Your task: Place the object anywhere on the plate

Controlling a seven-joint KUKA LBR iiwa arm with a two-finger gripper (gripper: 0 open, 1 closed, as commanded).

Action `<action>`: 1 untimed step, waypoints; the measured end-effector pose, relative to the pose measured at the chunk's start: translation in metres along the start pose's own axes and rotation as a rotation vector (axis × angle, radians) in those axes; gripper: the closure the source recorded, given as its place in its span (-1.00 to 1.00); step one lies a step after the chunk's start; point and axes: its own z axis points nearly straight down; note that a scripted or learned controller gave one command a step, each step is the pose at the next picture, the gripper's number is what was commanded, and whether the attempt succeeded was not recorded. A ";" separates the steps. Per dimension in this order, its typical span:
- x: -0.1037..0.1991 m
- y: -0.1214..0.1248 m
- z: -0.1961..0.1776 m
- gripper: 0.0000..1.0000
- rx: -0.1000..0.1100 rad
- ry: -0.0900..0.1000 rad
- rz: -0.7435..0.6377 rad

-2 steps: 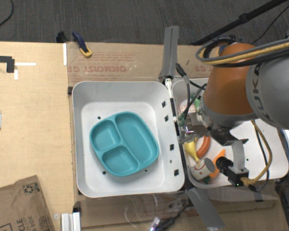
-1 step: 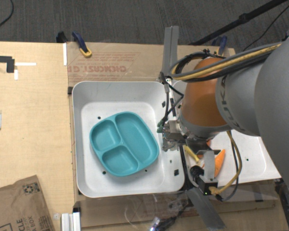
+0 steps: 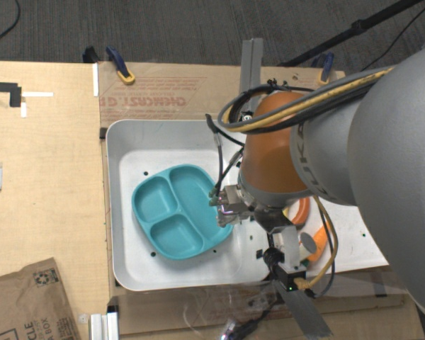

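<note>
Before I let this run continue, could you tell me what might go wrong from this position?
1. The arm's wrist hangs right over the right rim of the teal plate, so coming down carelessly could clip or shove the plate inside the white bin.
2. An orange object lies mostly hidden under the arm; a grasp there is hard to check from this camera.
3. Loose cables loop around the wrist and might snag.

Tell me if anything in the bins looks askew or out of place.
The teal plate lies skewed in the left bin, its edges at a slant to the bin walls, its right edge under the arm. Nothing looks spilled or broken.
</note>
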 end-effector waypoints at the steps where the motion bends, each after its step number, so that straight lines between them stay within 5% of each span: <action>1: 0.065 0.006 -0.020 1.00 -0.002 -0.001 -0.045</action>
